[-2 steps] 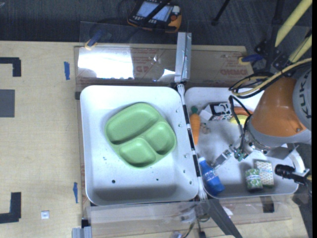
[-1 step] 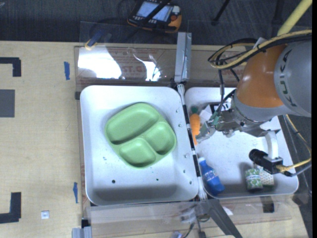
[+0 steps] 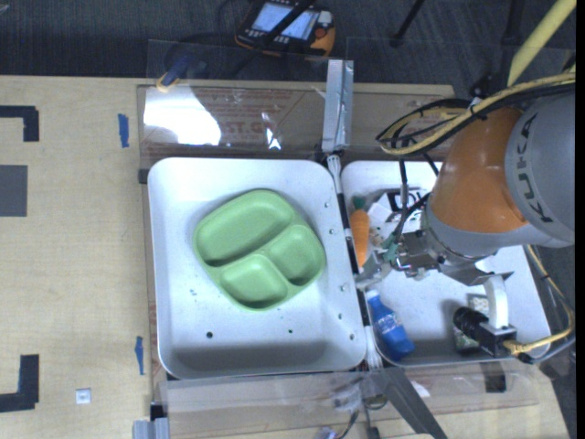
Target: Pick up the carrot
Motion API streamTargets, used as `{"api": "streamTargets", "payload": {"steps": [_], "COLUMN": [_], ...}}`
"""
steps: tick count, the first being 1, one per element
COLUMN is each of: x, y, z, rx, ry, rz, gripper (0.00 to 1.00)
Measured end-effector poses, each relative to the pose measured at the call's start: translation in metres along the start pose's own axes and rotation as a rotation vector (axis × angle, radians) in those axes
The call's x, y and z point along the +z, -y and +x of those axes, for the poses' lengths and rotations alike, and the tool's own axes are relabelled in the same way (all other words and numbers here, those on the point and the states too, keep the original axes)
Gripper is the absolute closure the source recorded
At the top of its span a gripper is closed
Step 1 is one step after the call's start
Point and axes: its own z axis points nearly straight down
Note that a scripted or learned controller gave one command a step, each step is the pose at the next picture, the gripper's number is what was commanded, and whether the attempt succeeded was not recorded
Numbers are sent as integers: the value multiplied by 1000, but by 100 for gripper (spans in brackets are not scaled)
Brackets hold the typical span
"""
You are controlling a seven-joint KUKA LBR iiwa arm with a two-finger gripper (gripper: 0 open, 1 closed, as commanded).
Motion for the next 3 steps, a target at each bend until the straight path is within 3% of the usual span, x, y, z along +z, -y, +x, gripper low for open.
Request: {"api": "streamTargets", "payload": {"steps": [1,2,3], "x": [0,0,0], "y": [-22,-2,11], "z": [15,-1,9], "rx": [16,40,122], "ry": [1,0,-1], "rz": [-3,1,1], "gripper": [0,0,0]}}
